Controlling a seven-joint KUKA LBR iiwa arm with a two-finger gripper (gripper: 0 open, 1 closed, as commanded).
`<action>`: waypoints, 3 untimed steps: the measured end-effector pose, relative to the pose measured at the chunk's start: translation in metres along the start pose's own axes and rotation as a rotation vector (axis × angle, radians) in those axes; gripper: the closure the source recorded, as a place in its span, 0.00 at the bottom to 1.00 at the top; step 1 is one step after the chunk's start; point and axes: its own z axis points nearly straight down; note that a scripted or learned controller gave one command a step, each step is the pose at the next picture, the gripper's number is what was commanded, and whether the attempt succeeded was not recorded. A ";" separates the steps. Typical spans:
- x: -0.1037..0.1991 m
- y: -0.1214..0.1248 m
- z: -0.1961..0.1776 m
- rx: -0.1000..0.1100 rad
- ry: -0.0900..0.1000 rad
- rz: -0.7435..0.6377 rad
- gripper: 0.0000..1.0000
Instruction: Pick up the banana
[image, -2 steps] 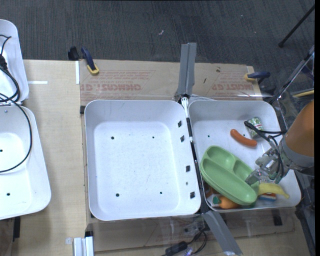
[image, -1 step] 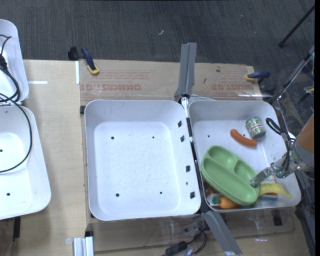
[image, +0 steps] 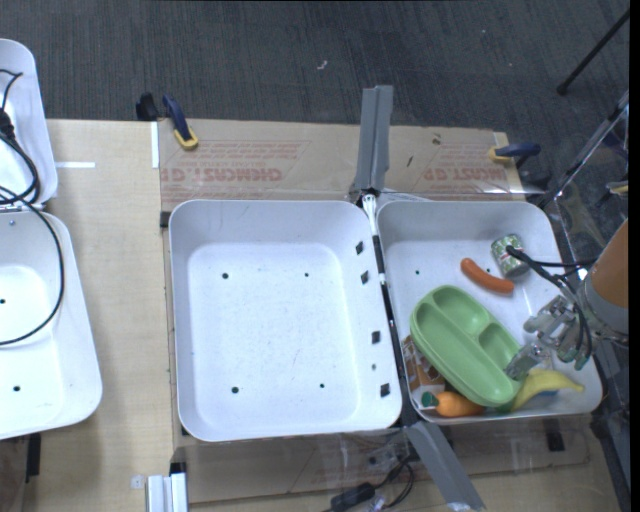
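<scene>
The yellow banana (image: 548, 386) lies in the front right corner of the right bin (image: 440, 240), against the right rim of a green divided plate (image: 462, 343). My gripper (image: 524, 346) reaches in from the right and hangs just above and behind the banana, over the plate's right edge. Its two grey fingers (image: 543, 323) stand spread apart, open, with nothing between them. The lower finger's tip is close to the banana's left end.
An orange sausage-shaped piece (image: 487, 276) and a small can (image: 509, 254) lie at the back of the right bin. An orange item (image: 455, 403) and a small box peek out under the plate's front edge. The left bin (image: 275, 315) adjoins on the left.
</scene>
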 end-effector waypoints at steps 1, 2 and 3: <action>0.072 0.088 -0.036 0.001 -0.012 -0.135 0.00; 0.017 0.121 0.001 0.010 -0.004 -0.049 0.00; -0.043 0.158 0.002 0.019 0.003 -0.017 0.00</action>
